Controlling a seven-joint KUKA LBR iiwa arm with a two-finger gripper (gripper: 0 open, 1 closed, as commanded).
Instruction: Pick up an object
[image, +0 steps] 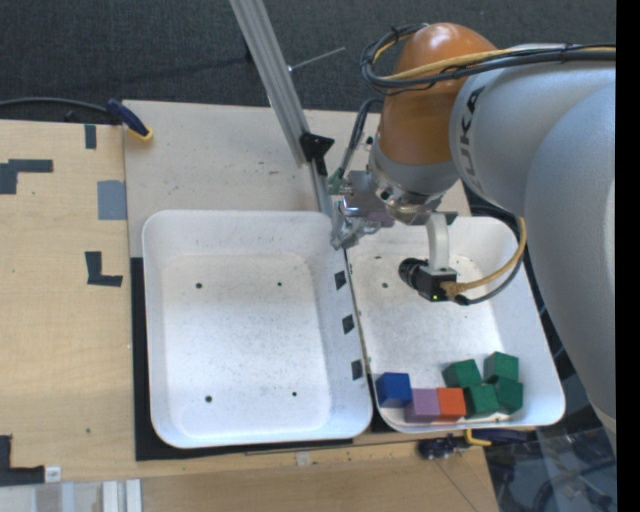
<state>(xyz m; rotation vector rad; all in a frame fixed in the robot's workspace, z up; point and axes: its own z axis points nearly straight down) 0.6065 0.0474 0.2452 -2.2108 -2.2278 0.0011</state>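
**Blocks crowded at the near wall, gripper at the far end**

Camera view: the small coloured blocks all lie in the shallow white right bin, pushed into its near end against the rim. A loose pile likely ends up there because the wall stops it sliding. The blue cube is at the left end of the group, close to the wall shared with the shallow white left bin. Next to it, touching or nearly so, is a pale purple block, then a small orange block. A cluster of dark green blocks is packed behind and to the right of these.

The grey arm with its orange band reaches in from the right. The two-finger gripper is over the far end of the shared wall, well apart from every block. I cannot tell from here whether the gripper is open or closed, and nothing can be seen held in it.

All the blocks look small, matt, hard-edged and light, so they should be easy to pinch. The blue cube seems the best target, since its left face is free. The green blocks are packed too tightly to get around any one of them cleanly.
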